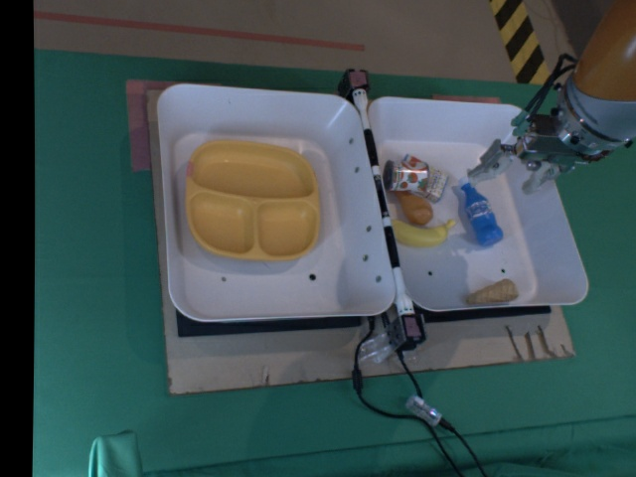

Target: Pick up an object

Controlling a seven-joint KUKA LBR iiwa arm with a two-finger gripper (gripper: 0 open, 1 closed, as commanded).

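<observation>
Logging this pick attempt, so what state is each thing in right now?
gripper: open, above the right bin, holding nothing
blue bottle: lying flat
can: on its side
banana: lying beside the divider
brown piece: between can and banana
cone: lying near front rim
yellow tray: upright, left bin

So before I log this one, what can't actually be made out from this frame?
- Camera view: most of the arm is cut off by the right and top edges.
- The gripper is small and seen from above; its finger state is unclear.
- The can: label print too small to read.
- The brown item beside the banana is too small to identify.
</observation>
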